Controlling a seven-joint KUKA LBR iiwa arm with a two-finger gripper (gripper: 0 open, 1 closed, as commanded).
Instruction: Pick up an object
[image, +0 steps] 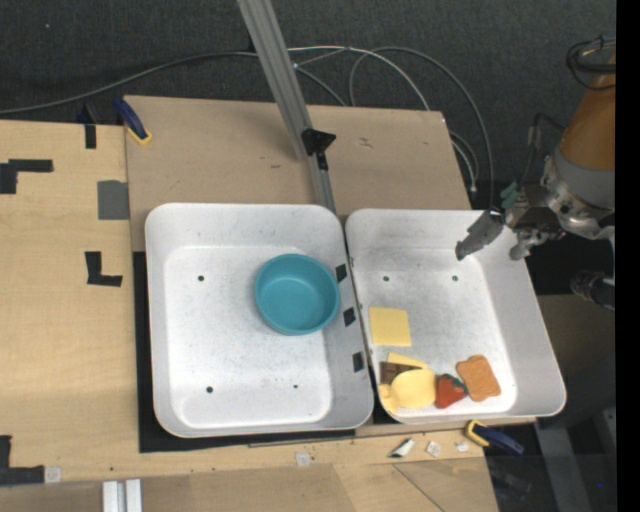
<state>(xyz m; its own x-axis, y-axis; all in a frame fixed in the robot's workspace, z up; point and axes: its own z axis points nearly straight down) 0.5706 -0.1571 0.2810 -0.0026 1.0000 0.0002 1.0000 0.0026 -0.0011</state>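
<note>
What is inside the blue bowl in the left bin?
The blue bowl shows nothing but its own blue bottom. It stands upright in the left bin, whose floor beneath the bowl is covered.

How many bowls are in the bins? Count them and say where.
1. The blue bowl sits in the left bin, near its right side. None is seen in the right bin.
</note>
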